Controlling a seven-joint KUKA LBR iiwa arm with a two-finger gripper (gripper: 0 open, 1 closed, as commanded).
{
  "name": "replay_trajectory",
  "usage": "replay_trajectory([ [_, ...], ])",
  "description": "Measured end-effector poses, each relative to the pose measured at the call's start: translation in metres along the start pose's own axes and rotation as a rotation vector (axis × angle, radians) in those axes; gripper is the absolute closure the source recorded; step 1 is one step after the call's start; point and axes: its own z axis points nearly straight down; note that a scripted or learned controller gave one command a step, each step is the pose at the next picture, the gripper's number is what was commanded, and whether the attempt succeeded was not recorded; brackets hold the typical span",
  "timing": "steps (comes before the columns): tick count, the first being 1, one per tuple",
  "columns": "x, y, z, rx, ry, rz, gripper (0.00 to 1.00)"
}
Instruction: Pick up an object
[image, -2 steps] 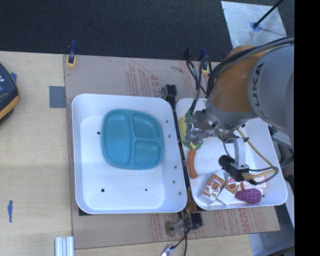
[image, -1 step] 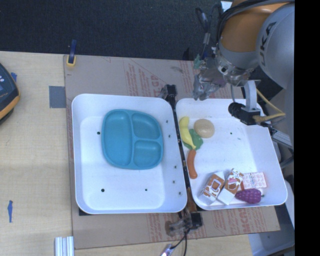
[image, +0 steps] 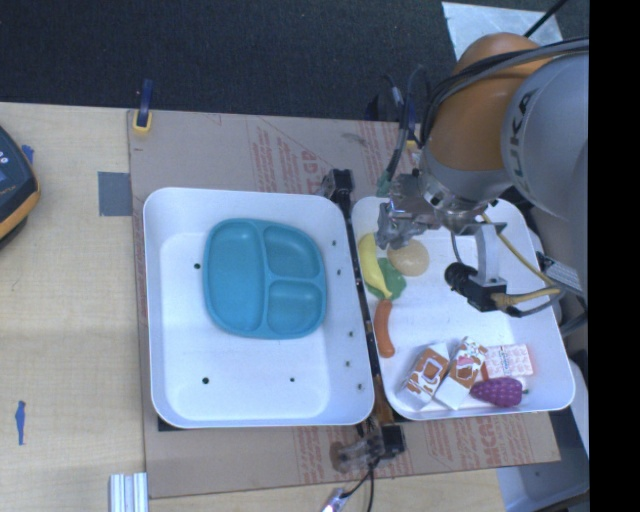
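Note:
My gripper (image: 400, 232) hangs over the upper left of the right bin (image: 548, 395), close above a pale round bun-like piece (image: 411, 260). Just left of it lie a yellow banana (image: 369, 262) and a green piece (image: 392, 283). An orange carrot-like stick (image: 384, 328) lies below them by the bin's left wall. Near the front of that bin are small cartons (image: 430, 374), (image: 508, 358) and a purple grape bunch (image: 497, 391). Nothing shows between the fingers.
The left bin (image: 180, 390) holds a blue divided plate (image: 266, 277). The arm's grey and orange body (image: 500, 110) covers the right bin's upper right, with a black fitting and cables (image: 480, 285) hanging over its middle. A dark device (image: 14, 185) sits at the far left.

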Motion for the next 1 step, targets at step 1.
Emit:
replay_trajectory([
  [1, -0.0746, 0.0001, 0.0105, -0.001, 0.001, 0.002, 1.0],
])
